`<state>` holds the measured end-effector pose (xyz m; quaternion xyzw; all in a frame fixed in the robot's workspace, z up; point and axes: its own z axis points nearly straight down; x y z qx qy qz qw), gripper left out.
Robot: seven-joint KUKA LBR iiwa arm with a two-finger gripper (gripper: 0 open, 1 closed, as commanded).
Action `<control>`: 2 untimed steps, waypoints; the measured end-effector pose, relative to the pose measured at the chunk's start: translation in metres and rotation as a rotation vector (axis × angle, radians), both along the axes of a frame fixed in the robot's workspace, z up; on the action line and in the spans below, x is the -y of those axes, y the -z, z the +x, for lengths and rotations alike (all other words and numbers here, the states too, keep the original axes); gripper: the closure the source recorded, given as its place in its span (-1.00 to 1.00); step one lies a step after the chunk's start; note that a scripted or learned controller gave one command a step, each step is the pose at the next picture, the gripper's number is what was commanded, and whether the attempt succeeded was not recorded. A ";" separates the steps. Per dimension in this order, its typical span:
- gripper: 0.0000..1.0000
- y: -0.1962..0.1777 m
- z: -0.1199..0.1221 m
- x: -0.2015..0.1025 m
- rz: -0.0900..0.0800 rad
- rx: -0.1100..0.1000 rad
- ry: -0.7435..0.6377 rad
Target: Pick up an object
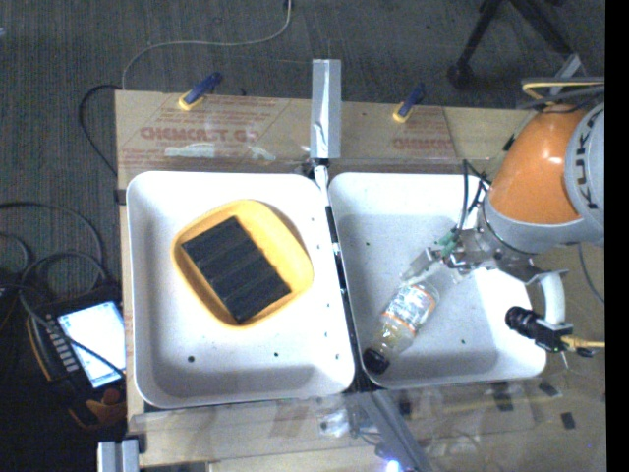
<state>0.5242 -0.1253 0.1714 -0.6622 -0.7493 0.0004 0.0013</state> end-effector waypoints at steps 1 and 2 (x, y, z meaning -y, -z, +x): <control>-1.00 0.080 -0.019 0.017 -0.003 0.016 -0.081; -1.00 0.062 -0.041 0.065 -0.003 0.001 0.451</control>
